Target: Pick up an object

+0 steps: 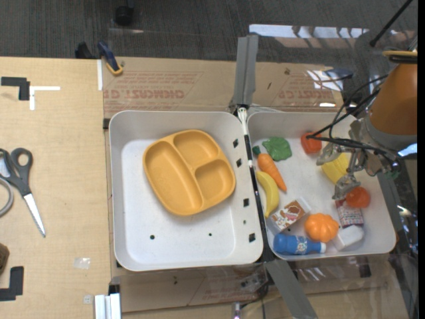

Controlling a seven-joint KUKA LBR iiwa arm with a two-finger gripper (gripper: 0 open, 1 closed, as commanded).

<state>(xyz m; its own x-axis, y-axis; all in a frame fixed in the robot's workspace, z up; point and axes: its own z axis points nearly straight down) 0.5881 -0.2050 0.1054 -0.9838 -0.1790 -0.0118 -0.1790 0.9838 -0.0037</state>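
Note:
My gripper (335, 173) hangs over the right part of the right bin (378, 248), below the grey wrist with the orange band. Its two fingers stand apart, one finger (326, 156) at the upper left and the other near a small orange-red ball (358, 197). A yellow toy (334, 165) lies between them in this view; I cannot tell whether they touch it. A red toy (310, 143) sits just left of the gripper. An orange pumpkin toy (321, 226), a blue bottle (299, 245) and a small labelled carton (348, 216) lie toward the front.
A green toy (277, 148), a carrot (271, 169), a banana (269, 191) and a snack packet (288, 214) fill the right bin's left side. The left bin (126, 244) holds a yellow divided plate (189, 171). Scissors (23, 185) lie on the bench at far left.

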